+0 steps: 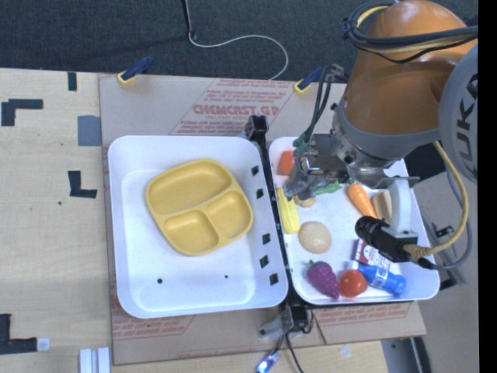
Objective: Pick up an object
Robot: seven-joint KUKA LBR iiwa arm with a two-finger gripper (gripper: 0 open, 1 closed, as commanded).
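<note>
The gripper [304,183] hangs low over the left part of the right bin [423,292], just above the corn [289,214]; whether its fingers are spread or pressed together cannot be told, and nothing shows between them. The corn lies along the bin's left wall, so a good grasp likely needs the fingers across its narrow width, clear of that wall. An egg [314,237] lies just beside it, a carrot [360,199] to the right, grapes [323,278] and a tomato [352,283] nearer the front. The left bin [140,286] holds a yellow tray [199,206].
</note>
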